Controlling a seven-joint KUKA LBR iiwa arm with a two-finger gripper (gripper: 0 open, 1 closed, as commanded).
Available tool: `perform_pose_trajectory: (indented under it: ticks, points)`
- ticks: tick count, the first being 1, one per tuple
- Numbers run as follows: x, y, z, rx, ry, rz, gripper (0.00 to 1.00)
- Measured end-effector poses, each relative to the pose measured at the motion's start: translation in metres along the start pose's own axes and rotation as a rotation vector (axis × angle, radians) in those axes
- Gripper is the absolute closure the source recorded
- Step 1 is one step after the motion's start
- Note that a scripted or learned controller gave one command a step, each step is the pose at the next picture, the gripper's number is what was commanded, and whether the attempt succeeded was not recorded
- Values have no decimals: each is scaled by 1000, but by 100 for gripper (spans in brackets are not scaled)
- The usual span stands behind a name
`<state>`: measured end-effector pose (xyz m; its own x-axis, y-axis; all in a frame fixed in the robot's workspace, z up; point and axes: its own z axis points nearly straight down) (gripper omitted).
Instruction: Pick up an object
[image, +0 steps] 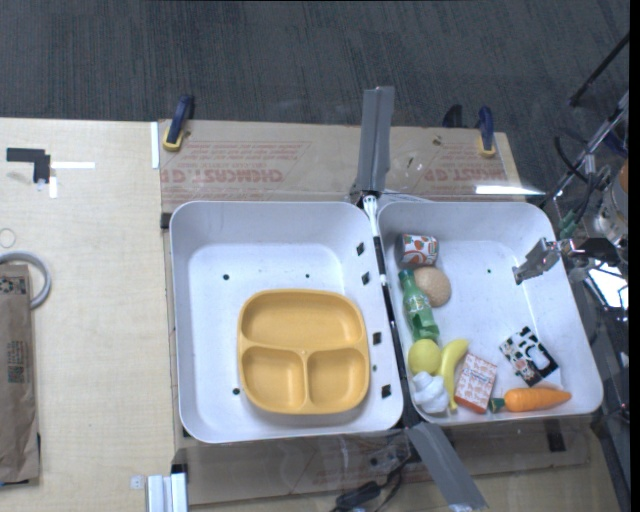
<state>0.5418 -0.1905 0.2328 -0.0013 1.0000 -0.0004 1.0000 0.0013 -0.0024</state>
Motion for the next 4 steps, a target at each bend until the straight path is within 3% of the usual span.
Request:
perform_pose_trajectory:
  ticks: [1,2,3,4]
  points:
    - [-26,12,134,3,9,-154,0]
    - [-26,-41,142,0,8,-236,0]
    - [-30,-41,133,-3,1,-230,100]
    - [-31,-21,26,-2,-1,-101,100]
